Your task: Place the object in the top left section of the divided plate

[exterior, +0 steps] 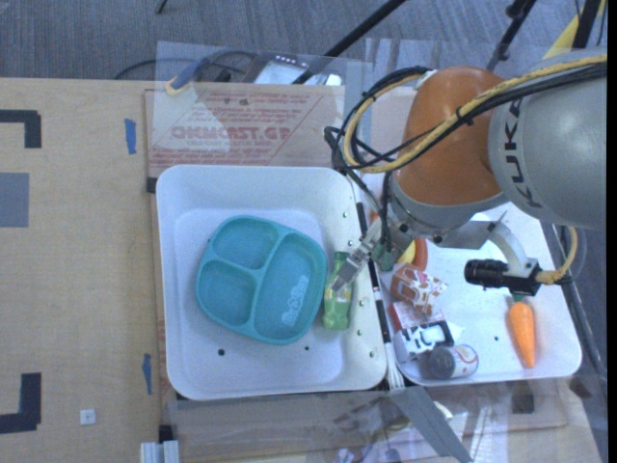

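A teal divided plate point(260, 278) with three sections lies in the left white bin point(183, 355). A green packet point(336, 297) rests on the bin floor against the plate's right rim. My gripper point(359, 255) hangs just above that packet's upper end, over the wall between the two bins. The orange band and grey body of the arm point(453, 148) cover most of the gripper from above. All three plate sections show bare teal.
The right bin point(559, 355) holds a carrot point(522, 331), a red and white snack packet point(417, 287), a black and white item point(425, 336) and a grey round object point(444, 361). Yellow and black cables point(362, 123) loop off the arm.
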Available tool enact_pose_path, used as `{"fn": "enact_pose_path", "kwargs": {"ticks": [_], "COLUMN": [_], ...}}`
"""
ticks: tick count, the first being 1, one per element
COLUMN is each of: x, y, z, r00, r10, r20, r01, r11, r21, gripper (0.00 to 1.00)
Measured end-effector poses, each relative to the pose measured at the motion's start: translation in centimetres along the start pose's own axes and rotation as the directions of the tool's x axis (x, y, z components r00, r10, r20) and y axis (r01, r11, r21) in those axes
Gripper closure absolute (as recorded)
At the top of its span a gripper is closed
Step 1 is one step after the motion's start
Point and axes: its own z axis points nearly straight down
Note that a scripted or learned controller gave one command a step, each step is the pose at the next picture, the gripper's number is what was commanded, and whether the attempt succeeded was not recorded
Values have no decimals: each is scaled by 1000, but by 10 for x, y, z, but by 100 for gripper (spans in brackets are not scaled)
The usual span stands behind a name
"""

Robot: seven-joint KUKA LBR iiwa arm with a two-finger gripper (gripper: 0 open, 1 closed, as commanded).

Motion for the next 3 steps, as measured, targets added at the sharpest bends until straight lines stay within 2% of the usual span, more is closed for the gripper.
{"fn": "enact_pose_path", "kwargs": {"ticks": [1, 2, 3], "x": [-1, -54, 27], "y": [1, 41, 42], "z": [-10, -63, -21], "r00": [1000, 999, 996], "r10": [1, -41, -88], "r20": [2, 3, -1], "r01": [0, 41, 88], "r11": [1000, 999, 996], "r21": [-4, -2, 1], "gripper": [100, 100, 100]}}
